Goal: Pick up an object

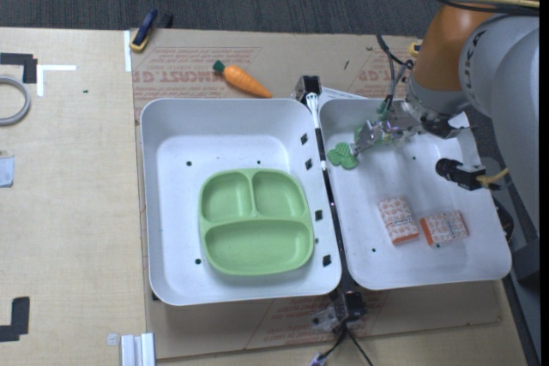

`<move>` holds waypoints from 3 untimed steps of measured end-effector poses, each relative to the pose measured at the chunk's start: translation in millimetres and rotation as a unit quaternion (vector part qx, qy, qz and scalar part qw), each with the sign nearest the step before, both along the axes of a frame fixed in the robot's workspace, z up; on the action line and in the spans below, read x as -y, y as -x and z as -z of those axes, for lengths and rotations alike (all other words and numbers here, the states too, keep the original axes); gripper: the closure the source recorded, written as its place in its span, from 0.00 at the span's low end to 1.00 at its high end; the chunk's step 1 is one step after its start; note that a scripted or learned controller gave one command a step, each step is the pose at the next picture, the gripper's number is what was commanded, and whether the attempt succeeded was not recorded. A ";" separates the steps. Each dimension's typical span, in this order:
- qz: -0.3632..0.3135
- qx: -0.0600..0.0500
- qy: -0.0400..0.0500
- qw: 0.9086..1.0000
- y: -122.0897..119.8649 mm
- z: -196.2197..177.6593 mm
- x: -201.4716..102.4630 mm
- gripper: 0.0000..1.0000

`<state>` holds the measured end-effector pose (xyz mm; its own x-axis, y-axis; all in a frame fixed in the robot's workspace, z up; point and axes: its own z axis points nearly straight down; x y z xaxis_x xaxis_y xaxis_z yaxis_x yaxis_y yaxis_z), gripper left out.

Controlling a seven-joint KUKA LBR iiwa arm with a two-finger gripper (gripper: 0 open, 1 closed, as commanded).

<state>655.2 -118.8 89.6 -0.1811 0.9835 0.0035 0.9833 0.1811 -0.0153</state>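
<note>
The gripper [367, 135] is low in the right bin [480, 266], near its back-left corner. A small green object [342, 156] lies just beside its tip; I cannot tell if the hand grasps it. Two packets [397, 219] lie nearer the front. A green tray [256, 221] sits in the left bin [167, 184]. A toy carrot [242, 79] lies behind.

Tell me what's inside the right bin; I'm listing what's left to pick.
In the right bin: two orange-patterned packets side by side, and a small green object by the gripper. The arm covers the bin's far right corner.
</note>
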 end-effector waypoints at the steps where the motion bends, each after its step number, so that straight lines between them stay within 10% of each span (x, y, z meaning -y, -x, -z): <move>1: 0.000 -0.002 0.001 1.000 0.8 -8.9 0.7 1.00; 2: 0.000 -0.001 0.002 1.000 0.4 -9.8 1.9 0.00; 3: 0.042 0.007 0.001 0.999 40.8 -56.6 -19.9 0.00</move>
<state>614.4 -98.9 146.2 -0.0981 0.9952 0.0000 0.9952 0.0981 -0.0011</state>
